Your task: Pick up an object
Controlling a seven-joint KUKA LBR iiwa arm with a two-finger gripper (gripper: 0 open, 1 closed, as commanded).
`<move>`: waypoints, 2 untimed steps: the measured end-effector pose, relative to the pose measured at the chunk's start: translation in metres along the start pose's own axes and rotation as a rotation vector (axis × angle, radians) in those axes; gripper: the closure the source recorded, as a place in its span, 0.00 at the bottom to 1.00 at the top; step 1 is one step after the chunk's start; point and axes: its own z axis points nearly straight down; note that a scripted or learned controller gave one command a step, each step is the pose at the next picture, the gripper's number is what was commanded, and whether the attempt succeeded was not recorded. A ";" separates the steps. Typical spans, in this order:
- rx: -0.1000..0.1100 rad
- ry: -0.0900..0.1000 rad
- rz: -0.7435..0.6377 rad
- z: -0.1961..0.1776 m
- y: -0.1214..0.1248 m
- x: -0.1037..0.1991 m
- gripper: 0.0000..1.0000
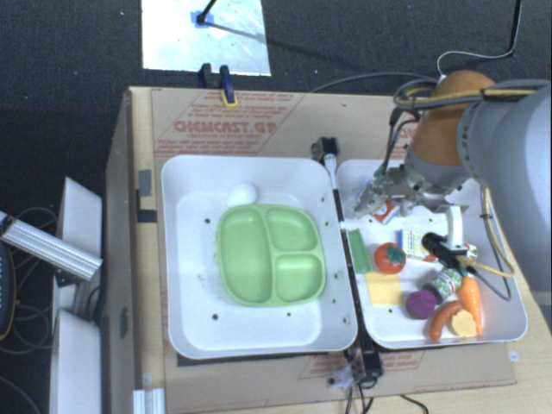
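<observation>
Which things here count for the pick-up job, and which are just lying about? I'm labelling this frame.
For the job: pincer; right bin with tomato, yellow block, purple piece, carrot.

Lying about: green tray, left bin, clamps.

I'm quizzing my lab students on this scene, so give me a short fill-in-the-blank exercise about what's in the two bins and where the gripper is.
1. The divided plate in the left bin is ____ in colour.
2. The tomato lies in the ____ bin.
3. The gripper hovers over the ____ bin.
4. The plate has ____ compartments.

Missing words: green; right; right; three
</observation>
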 end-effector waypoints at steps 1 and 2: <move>0.009 0.003 -0.002 -0.011 -0.001 0.000 1.00; -0.002 -0.001 -0.001 -0.129 -0.030 0.021 1.00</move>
